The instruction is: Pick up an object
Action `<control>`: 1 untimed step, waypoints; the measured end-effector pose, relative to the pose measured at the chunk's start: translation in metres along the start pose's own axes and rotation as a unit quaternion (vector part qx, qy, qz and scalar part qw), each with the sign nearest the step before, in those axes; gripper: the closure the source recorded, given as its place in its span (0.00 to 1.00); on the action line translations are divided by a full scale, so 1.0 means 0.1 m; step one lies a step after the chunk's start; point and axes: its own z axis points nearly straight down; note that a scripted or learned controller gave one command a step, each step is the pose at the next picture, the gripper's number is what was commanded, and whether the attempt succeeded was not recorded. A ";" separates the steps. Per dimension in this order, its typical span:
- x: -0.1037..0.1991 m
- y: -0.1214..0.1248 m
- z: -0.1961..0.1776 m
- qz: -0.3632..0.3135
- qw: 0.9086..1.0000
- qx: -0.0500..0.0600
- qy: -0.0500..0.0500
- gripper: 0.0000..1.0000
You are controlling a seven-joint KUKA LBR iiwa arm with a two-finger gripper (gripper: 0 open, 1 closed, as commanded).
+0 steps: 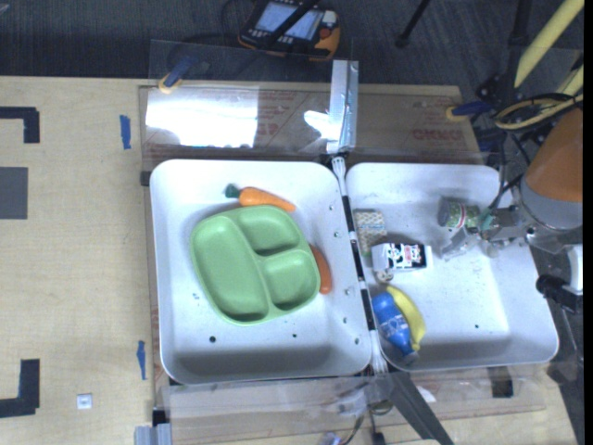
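In the right bin a small green can lies near the far wall. My gripper reaches in from the right, just beside and in front of the can. A black-and-white carton rests left of the gripper. A patterned packet sits by the divider. A yellow banana and a blue bottle lie together at the bin's front left corner.
The left bin holds a green divided plate, a carrot behind it and another orange piece at its right side. The arm's orange band hangs over the right bin's far right edge.
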 end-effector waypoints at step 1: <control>0.02 0.57 0.07 0.033 0.999 -0.001 -0.002 0.00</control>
